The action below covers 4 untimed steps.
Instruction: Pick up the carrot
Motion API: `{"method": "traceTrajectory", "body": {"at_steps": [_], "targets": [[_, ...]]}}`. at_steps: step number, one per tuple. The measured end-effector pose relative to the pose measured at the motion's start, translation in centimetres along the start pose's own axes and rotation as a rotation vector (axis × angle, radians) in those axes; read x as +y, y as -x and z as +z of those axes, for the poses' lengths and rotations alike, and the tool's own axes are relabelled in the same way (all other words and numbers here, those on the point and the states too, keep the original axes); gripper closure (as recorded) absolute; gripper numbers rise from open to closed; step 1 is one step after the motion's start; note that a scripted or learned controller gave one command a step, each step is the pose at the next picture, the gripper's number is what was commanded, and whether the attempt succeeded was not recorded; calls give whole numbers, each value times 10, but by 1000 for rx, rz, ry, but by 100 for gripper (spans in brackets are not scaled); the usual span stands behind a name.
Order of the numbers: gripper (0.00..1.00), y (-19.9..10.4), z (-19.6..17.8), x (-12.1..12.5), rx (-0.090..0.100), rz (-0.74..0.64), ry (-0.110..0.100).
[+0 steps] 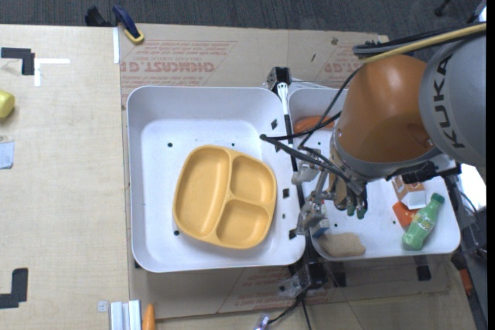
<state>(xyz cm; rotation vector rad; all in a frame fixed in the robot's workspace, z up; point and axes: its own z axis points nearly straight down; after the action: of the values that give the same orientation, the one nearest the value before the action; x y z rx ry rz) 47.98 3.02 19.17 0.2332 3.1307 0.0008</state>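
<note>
"kuka" on grey arm (456, 100)

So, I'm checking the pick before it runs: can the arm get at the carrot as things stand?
Probably yes. The carrot lies in the right bin near its far edge, partly hidden under the arm, with nothing seen on top of it.

Left white bin (147, 189): yellow three-compartment plastic plate (225, 196) at centre; bare floor around it, widest along the far wall. Right of this bin: right white bin (379, 243), crowded by grey-and-orange arm (394, 120), green bottle (422, 224), tan bread-like lump (341, 245).
</note>
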Motion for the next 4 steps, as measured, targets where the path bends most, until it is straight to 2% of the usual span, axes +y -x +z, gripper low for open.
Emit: {"method": "traceTrajectory", "body": {"at_steps": [1, 2, 3, 4], "targets": [[0, 25, 0, 54, -2, 69, 0], [0, -8, 83, 112, -30, -94, 8], [100, -5, 73, 112, -39, -95, 11], [100, 12, 89, 112, -5, 160, 9]]}}
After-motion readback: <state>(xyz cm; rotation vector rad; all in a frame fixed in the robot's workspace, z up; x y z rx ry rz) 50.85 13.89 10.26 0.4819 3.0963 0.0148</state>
